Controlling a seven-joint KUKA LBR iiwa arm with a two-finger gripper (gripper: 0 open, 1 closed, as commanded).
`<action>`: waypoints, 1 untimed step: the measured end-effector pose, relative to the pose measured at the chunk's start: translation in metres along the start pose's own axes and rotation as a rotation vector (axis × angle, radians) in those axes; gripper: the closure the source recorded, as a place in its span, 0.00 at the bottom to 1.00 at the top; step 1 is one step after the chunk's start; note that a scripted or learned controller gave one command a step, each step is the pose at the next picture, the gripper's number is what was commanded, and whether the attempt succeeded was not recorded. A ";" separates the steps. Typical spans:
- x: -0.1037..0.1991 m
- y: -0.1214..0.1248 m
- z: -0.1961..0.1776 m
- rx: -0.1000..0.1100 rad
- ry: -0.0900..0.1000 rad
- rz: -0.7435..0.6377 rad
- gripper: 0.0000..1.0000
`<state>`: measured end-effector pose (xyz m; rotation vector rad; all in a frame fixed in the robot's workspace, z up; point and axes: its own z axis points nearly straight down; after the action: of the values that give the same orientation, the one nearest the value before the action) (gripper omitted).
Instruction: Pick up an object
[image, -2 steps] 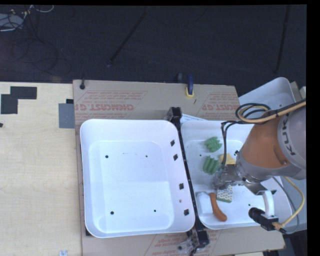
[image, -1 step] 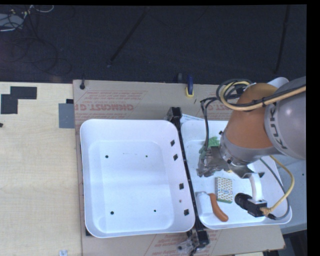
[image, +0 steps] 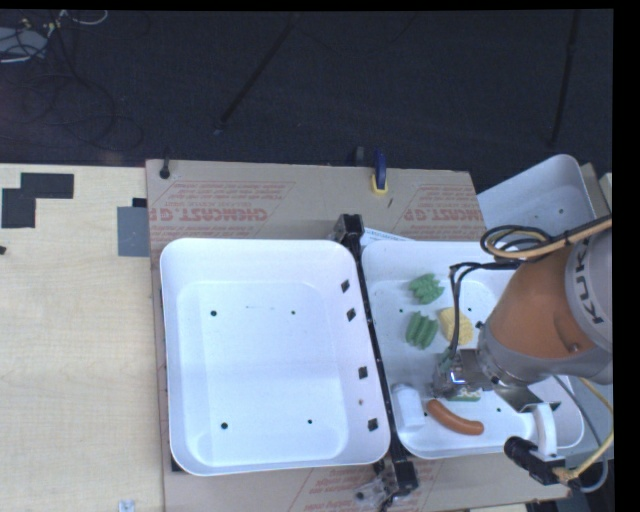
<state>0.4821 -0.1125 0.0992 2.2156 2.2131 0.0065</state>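
Layout: two bins side by side on the bench, arm over the right one.

The left bin (image: 262, 352) and right bin (image: 385, 300) meet along a shared middle edge, both resting on a board (image: 300, 205) that lies on the bench (image: 70, 340). In the right bin, one leafy piece (image: 425, 289) lies toward the far side, a second ridged piece (image: 420, 329) just nearer, with a rounded item (image: 447, 324) just beside it on the right (partly hidden by the arm). A sausage (image: 456, 419) lies near the front wall, a small cylinder (image: 408, 407) to its left. The arm (image: 545, 315) reaches in from the right, its gripper (image: 452, 380) just behind the sausage.
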 end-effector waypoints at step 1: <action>0.094 0.074 -0.094 -0.002 0.007 -0.013 1.00</action>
<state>0.5554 -0.0181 0.1936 2.2032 2.2307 0.0164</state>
